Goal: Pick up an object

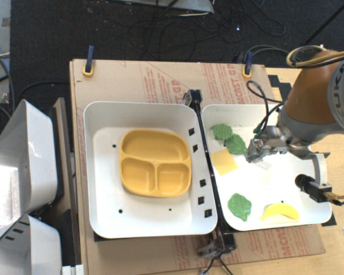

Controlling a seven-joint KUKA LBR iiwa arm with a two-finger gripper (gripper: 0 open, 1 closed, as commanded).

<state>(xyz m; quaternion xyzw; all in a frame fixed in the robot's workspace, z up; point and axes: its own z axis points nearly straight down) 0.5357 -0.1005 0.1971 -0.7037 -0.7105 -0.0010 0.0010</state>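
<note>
- Camera view: the grey two-finger jaws (pixel 258 152) hang low in the right white plastic bin (pixel 309 179); whether they are apart or together, I cannot tell.
- Nothing visibly held.
- A dark green leafy toy piece (pixel 236 144) lies just beside them, to the view's left.
- A pale yellow square slice (pixel 224 161) sits a little further left.

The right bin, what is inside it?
In the right bin: two green pieces, a yellow square, another green piece and a banana. The end effector covers part of the floor.

faint red print on the cardboard sheet (pixel 160 79) is too blurred to read.
</note>
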